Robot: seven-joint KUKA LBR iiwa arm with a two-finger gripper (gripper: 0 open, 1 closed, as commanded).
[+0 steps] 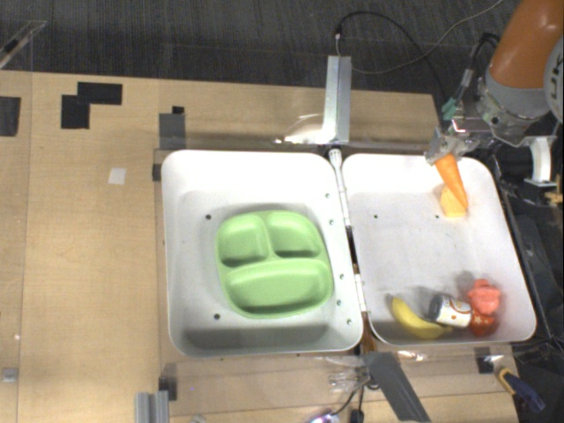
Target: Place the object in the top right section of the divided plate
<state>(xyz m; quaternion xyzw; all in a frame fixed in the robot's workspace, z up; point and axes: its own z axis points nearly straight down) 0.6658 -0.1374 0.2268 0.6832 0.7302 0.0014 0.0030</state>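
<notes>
The green divided plate (273, 261) lies in the left bin (181, 236), with two small sections at its far side and one long section at its near side. My gripper (448, 151) is over the far right corner of the right bin (397, 236). It is shut on the top end of an orange carrot (452, 183), which hangs down from the fingers toward the bin floor. The carrot's lower end looks paler, almost yellow. The gripper is well to the right of the plate, across the divider between the bins.
At the near right corner of the right bin lie a banana (412, 317), a small bottle (448, 309) and a red fruit-like toy (483, 305). A metal post (338, 100) stands behind the bins. Cables run along the right side.
</notes>
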